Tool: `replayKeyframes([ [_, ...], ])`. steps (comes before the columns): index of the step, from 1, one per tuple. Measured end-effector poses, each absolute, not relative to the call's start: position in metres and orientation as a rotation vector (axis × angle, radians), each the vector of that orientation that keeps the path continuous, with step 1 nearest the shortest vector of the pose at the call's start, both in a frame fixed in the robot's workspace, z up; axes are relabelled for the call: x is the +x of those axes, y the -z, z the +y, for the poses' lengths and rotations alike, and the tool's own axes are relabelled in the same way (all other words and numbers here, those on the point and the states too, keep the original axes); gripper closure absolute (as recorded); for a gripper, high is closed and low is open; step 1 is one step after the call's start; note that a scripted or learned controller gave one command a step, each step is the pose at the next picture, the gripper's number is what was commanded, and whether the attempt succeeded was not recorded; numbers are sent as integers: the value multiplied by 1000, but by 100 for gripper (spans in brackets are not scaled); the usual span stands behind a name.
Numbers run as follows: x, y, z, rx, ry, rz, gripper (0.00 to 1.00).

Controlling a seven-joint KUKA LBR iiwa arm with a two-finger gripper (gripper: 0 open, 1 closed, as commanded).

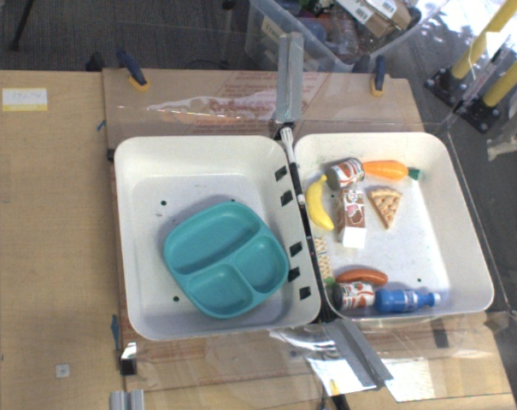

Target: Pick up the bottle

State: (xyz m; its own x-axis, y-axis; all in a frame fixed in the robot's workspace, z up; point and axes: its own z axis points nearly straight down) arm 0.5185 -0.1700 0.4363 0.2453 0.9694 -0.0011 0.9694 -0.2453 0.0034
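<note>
A blue bottle [404, 300] lies on its side along the near wall of the right bin [463, 229], cap toward the right. Just left of it lies a small can [355, 295] with a red and white label, and a red sausage [361, 276] sits right behind that can.
The right bin also holds a banana [318, 205], a second can [344, 174], a carrot [386, 169], a pizza slice [384, 207] and a small carton [354, 218]. A teal divided plate [226, 260] lies in the left bin [147, 195]. A box of clutter [343, 11] stands beyond the bench.
</note>
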Motion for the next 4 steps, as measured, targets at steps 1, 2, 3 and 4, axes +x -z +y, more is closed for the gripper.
replayKeyframes([
  [1, 493, -341, -141, 2475, 0, 1935, 0],
  [2, 483, -174, -135, 2632, 1, 1719, 0],
  [3, 481, -99, -204, 2748, -7, 1565, 0],
  [4, 582, -269, -214, 2835, -1, 1351, 0],
])
